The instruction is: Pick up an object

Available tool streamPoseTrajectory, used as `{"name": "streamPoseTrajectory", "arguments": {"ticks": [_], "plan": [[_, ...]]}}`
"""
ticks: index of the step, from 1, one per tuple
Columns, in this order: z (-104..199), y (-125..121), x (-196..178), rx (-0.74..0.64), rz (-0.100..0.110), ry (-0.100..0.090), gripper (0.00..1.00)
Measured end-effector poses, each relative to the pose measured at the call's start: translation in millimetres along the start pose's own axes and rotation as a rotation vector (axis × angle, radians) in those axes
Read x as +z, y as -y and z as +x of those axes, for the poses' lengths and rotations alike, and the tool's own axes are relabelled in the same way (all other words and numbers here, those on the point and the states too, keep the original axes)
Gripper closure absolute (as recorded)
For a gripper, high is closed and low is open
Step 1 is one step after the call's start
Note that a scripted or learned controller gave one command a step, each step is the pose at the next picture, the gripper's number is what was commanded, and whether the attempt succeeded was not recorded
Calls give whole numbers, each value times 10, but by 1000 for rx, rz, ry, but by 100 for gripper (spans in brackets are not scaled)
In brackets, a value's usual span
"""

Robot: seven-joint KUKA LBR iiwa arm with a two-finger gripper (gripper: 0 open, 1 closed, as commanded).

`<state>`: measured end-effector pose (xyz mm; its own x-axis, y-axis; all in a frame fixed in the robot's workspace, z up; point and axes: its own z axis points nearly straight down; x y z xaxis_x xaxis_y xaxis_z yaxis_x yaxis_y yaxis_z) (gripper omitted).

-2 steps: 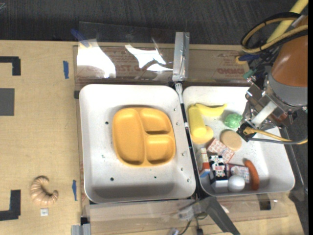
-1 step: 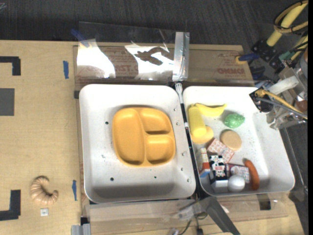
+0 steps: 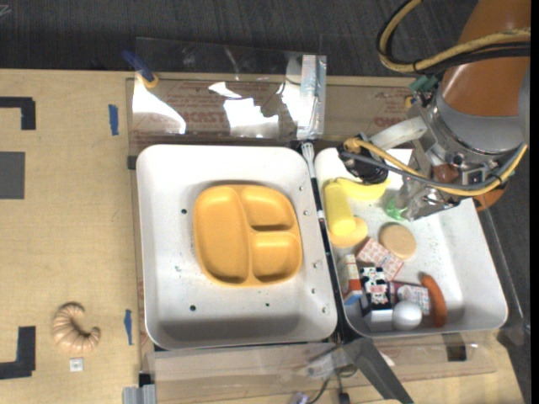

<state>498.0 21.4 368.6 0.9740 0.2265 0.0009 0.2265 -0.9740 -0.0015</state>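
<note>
Down at the near edge of the right bin (image 3: 484, 251), a silver ball (image 3: 408, 314) sits beside a red sausage (image 3: 434, 297): smooth, round, probably slippery, so a poor first pick. Just behind, a printed packet (image 3: 377, 263) lies flat, light and thin, hard to get under. Next back, a tan disc (image 3: 398, 240) rests clear of its neighbours; it looks light and stiff, best pinched across its rim. Beside it the yellow bottle (image 3: 340, 209) lies along the bin's left wall, firm-looking, graspable across the middle. Furthest back, the gripper (image 3: 417, 196) hangs low over the bin's far corner, just behind the disc; its spread I can't tell from here. The left bin (image 3: 160, 225) holds an orange tray (image 3: 248, 232).
</note>
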Motion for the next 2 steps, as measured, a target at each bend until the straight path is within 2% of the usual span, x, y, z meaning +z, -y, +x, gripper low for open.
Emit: {"name": "streamPoseTrajectory", "arguments": {"ticks": [1, 2], "plan": [[-63, 365, 605, -43, -1, 9, 100], [622, 218, -1161, -33, -1, -5, 100]]}}
